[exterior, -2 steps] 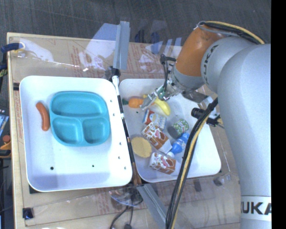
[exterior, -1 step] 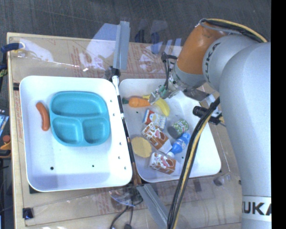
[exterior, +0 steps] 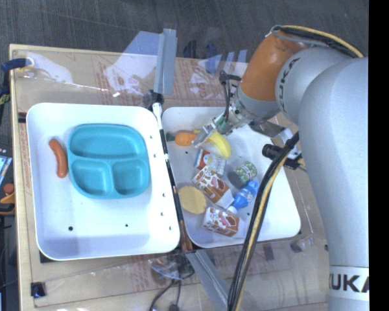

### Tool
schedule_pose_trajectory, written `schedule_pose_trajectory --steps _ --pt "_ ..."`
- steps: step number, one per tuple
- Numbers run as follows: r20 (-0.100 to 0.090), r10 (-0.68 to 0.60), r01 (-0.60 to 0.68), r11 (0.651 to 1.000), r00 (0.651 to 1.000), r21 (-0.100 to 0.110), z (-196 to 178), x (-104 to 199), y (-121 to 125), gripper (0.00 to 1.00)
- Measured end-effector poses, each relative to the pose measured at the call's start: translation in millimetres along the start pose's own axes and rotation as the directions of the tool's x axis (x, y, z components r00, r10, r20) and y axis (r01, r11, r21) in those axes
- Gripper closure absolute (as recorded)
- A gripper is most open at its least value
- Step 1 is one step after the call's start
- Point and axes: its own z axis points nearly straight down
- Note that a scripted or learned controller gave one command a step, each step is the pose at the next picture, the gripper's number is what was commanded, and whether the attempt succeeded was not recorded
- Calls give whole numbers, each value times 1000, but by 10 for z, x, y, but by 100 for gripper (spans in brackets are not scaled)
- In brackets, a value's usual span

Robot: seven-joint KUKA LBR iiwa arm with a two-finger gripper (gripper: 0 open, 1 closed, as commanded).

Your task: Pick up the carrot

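fingers: kinda hard to read, whether they're being spread or pinched can't be told from this angle
gripper (exterior: 209,133): being held low in the right bin (exterior: 282,229), tip just beside the carrot's right end
carrot (exterior: 185,137): being left lying flat in the bin's upper left corner, long axis running left-right, next to the banana (exterior: 220,145)
sausage (exterior: 58,157): sitting in the left bin, beside the blue tray (exterior: 109,159)

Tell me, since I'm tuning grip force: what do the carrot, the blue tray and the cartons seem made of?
Carrot: likely smooth plastic toy food, uniformly orange with a slight sheen.
Blue tray: apparently moulded hard plastic, glossy, with rounded compartment walls.
Cartons: probably printed cardboard or plastic replicas; the flat printed faces suggest this, but the view leaves it open.
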Motion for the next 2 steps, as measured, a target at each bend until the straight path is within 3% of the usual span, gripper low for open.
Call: schedule_pose_trajectory --steps 1,2 --pt "-1 -3 3 1000 1000 0 -93 5 9 100" --pt "-1 -3 3 1000 1000 0 -92 6 9 0"
